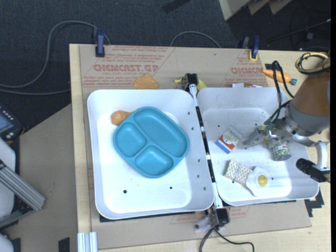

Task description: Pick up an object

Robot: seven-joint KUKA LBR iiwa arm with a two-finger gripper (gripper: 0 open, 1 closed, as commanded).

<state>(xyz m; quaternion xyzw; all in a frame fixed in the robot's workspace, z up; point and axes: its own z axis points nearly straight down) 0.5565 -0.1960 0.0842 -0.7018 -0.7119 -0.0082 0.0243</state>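
Two white bins sit side by side on the bench. In the left bin [105,193] lies a big blue tray [150,140] with three sections, and a small orange thing [118,117] peeks out at its upper left edge. The right bin [236,109] holds a small red, white and blue packet [228,139], a patterned packet [237,171], a white piece with a yellow spot [261,181] and a little can [280,150]. The gripper [262,135] is low in the right bin, just beside the can and near the small packet. I cannot tell how wide it is, and nothing shows between its tips.
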